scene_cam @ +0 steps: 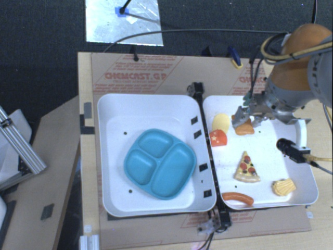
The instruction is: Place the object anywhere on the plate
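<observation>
- We see the gripper at right of centre, above an orange piece; its finger state we cannot tell.
- Blue plate sits lower left.

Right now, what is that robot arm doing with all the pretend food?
The robot arm's gripper is down in the right bin, right over a small orange toy food piece. Around it lie a yellow piece, a red piece, a pizza slice, a sausage and a ridged chip. The blue plate sits in the left bin with no food on it yet.
</observation>
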`<state>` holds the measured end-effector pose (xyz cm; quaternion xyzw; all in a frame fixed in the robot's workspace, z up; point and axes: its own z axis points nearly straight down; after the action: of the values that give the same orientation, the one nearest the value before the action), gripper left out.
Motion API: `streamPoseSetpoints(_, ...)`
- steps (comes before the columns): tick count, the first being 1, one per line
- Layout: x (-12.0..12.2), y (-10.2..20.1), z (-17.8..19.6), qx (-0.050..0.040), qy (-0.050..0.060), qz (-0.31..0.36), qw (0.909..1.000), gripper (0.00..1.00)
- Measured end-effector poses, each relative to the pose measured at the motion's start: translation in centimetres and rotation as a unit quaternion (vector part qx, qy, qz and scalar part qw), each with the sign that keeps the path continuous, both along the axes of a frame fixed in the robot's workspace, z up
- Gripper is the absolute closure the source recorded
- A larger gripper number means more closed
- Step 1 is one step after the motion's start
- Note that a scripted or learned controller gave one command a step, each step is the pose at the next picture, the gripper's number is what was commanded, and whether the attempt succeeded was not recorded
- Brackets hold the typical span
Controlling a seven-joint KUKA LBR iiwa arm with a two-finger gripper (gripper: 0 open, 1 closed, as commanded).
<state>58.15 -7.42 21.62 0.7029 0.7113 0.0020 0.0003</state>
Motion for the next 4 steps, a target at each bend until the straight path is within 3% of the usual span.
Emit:
streamPoseSetpoints(3, 3.6, 15.0, -0.9, -0.0006, 0.0, -0.001, 1.0, 1.0)
streamPoseSetpoints(4, 4.9, 20.2, 0.9, 0.0003, -0.001, -0.001, 1.0, 1.0)
